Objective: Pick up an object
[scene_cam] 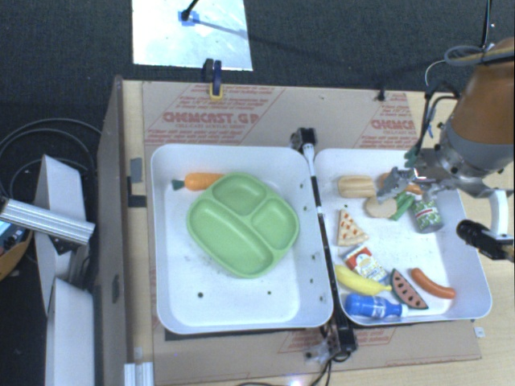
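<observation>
While the gripper (400,185) hangs low at the right bin's (471,240) twelve o'clock, whether it is clenched or released cannot be told.

Red "CHEMCAST GP" lettering reads on the brown board (213,111) beneath both bins. Toy foods crowd the right bin: a bread roll (356,186) at eleven o'clock, a green can (426,215) beside the gripper with an unreadable label, a pizza slice (349,228), a banana (360,281). An orange carrot (201,181) lies half hidden behind the green plate (243,223).

Glossy white plastic bins (241,316) hold a matt green plastic plate (241,223).
</observation>
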You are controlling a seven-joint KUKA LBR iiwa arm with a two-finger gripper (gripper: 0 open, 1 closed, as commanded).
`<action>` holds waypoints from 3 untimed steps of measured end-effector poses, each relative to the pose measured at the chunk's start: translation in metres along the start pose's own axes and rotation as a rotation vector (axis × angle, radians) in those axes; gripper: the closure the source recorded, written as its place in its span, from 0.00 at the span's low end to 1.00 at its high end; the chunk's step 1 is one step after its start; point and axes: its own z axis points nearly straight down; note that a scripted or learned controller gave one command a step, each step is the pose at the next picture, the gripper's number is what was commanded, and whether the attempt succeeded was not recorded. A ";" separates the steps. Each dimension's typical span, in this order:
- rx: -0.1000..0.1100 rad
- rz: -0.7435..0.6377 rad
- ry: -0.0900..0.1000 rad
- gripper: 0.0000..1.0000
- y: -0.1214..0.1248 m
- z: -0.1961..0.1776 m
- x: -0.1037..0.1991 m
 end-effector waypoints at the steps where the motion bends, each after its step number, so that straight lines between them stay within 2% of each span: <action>1: 0.001 0.003 -0.001 0.00 0.027 0.097 -0.041; 2: -0.006 -0.001 0.002 0.00 0.066 0.162 -0.059; 3: -0.012 0.001 -0.003 0.00 0.051 0.158 -0.087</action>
